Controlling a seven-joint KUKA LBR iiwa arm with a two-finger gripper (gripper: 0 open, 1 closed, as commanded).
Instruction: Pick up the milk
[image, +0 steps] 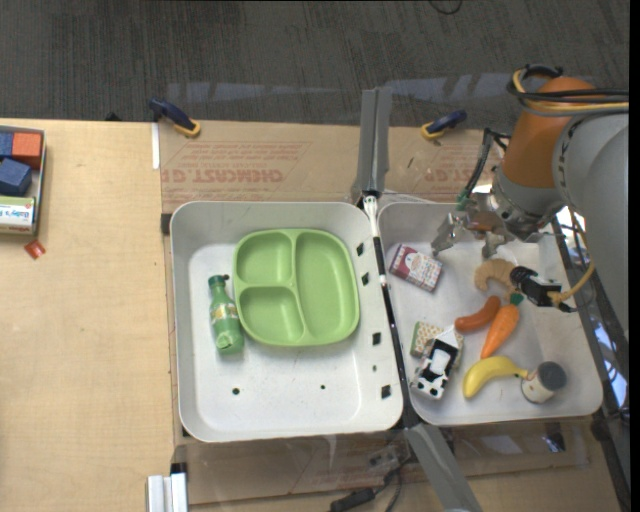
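My gripper (470, 232), fingers spread wide and holding nothing, hovers at the right bin's far end; the black-and-white cow-patterned milk carton (436, 366) lies near-left, so approach comes next.

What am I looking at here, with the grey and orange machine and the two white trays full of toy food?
This is one camera fixed above a bench, looking down at a slant. The grey machine with the orange band is a robot arm reaching in from the right; its gripper, a two-finger claw, hangs over the far end of the right bin and holds nothing. That bin contains the milk carton with cow spots, which the arm is meant to pick up, plus a banana, a carrot, a sausage and a pink box. The left bin holds a green divided plate and a green bottle.
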